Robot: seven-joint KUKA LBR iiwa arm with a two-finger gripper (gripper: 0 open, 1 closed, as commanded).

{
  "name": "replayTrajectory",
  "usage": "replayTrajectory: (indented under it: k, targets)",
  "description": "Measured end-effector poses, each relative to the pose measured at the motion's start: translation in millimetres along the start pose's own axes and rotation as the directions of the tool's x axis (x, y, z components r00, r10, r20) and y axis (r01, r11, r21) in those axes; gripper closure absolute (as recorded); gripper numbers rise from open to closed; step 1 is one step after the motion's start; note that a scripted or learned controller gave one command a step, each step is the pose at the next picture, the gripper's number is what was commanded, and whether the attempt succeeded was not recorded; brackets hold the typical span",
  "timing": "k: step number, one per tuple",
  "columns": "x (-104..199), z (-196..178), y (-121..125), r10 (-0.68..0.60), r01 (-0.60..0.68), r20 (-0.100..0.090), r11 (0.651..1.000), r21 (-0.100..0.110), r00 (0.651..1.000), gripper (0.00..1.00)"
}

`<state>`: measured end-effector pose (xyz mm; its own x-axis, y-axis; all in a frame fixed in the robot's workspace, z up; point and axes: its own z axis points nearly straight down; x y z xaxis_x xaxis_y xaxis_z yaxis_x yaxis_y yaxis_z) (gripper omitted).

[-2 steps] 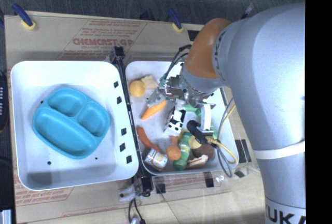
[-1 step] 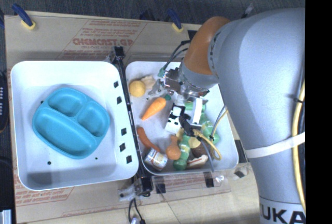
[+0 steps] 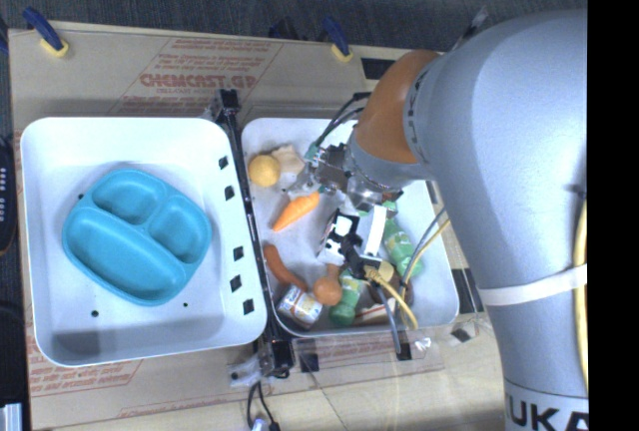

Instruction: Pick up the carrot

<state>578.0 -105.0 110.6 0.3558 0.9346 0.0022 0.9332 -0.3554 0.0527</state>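
Observation:
The carrot [image 3: 296, 211] is a short orange cone lying on the floor of the right bin [image 3: 431, 271], in its upper left part, thick end pointing up and right. My gripper [image 3: 313, 176] reaches in from the right and hangs just above and to the right of the carrot's thick end. The grey arm and the orange band cover the bin's upper right part. From this angle I cannot make out whether the carrot is touched or gripped.
Around the carrot lie a yellow round fruit [image 3: 264, 170], a pale lump [image 3: 289, 158], a brown sausage [image 3: 281, 265], a small can [image 3: 299, 305], an orange ball [image 3: 327, 291] and green items [image 3: 399, 248]. The left bin [image 3: 40, 249] holds a blue divided plate [image 3: 137, 233].

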Motion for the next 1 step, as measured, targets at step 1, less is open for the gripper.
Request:
replayTrajectory:
  k: [1]
  targets:
    - [0.2, -11.0, 1.5, -0.006, 0.006, -0.001, 1.000, 0.000, 1.000, 1.00]
